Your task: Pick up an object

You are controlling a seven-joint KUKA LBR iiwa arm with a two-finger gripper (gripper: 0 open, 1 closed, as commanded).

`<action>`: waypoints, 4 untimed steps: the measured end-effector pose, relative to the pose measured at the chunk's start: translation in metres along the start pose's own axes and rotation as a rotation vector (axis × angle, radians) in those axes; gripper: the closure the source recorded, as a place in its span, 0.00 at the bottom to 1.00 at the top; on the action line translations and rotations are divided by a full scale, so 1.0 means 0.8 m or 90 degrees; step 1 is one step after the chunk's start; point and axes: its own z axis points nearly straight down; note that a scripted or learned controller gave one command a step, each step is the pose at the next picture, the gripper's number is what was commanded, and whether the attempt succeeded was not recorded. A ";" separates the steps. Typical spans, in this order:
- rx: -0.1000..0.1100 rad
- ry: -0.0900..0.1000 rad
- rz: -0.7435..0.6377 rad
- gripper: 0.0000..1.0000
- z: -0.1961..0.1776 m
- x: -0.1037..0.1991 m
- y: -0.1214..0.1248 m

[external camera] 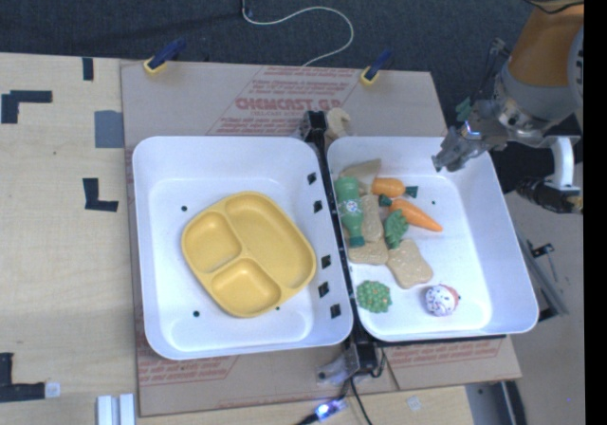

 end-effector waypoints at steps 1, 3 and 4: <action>0.001 0.000 0.000 1.00 0.009 0.043 -0.046; 0.001 0.000 0.000 1.00 0.014 0.146 -0.114; -0.001 -0.001 0.001 1.00 0.014 0.125 -0.102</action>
